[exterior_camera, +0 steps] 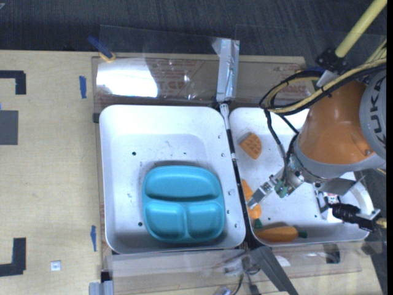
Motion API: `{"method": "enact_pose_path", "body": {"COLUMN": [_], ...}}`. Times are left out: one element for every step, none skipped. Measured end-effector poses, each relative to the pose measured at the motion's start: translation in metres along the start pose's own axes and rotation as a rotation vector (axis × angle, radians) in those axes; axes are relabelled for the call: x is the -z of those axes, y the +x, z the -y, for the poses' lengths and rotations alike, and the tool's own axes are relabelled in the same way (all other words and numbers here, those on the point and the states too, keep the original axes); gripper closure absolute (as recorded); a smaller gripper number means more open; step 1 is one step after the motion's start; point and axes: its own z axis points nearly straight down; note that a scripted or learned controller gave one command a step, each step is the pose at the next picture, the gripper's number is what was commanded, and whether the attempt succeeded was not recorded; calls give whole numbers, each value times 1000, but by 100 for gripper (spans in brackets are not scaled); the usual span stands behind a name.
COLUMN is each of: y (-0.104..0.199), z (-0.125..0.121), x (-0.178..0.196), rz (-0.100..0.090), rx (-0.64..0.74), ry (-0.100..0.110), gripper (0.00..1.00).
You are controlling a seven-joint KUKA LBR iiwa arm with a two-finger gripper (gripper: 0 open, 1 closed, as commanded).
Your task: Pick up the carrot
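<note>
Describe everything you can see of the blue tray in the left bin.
The blue tray is a rounded, glossy, plastic-looking dish with three compartments: one long one at the far side and two smaller ones nearer the camera. It lies flat, open side up, on the floor of the left bin, toward its near edge.

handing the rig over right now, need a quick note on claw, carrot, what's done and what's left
Claw: low in the right bin, near its left wall; I cannot tell whether it is open or shut.
Carrot: lying flat along the front edge of the right bin, in front of the claw, apart from it.
Also there: waffle-like orange piece at the back of the right bin; blue divided tray in the left bin.
Done: nothing lifted.
Left: move onto the carrot, grasp, lift.
</note>
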Motion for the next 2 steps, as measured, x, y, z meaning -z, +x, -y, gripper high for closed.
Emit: {"method": "enact_pose_path", "body": {"y": [-50, -3], "z": [-31, 2], "x": [1, 8], "rz": [4, 0], "rx": [254, 219], "ry": [-3, -1], "gripper": [0, 0]}}
